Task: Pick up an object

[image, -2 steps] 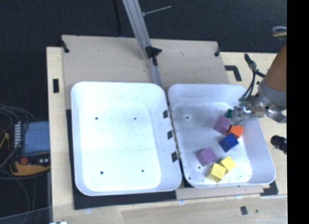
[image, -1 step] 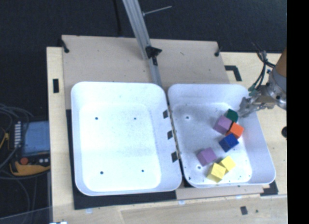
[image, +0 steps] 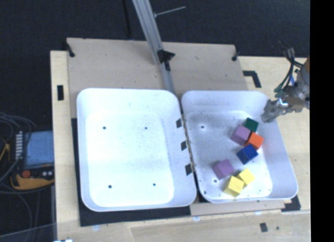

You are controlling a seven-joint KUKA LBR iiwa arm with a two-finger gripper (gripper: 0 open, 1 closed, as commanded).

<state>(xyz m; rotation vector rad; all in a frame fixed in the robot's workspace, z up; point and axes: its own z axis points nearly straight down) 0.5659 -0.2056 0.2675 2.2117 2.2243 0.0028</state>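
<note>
Your candidate objects all lie in the right bin, in its right half toward the lower right of the frame. A green block sits uppermost, touching a pale purple block and an orange block; a blue block sits just below the orange one. Lower down, a second purple block lies a little apart to the left, and two yellow blocks rest together near the bin's bottom rim.

The gripper stands at the right bin's upper right corner, over the rim and just beside the green block, with nothing visible in it. You should note that the state of the jaws cannot be told at this size and angle.

The left bin occupies the centre left of the frame on the counter; a metal pole slants down from the top centre.

Assessment: no block is lifted, and every one rests on the bin floor. Selection, descent, closure and lift all remain to be done. The task appears to be at its approach stage at best.
</note>
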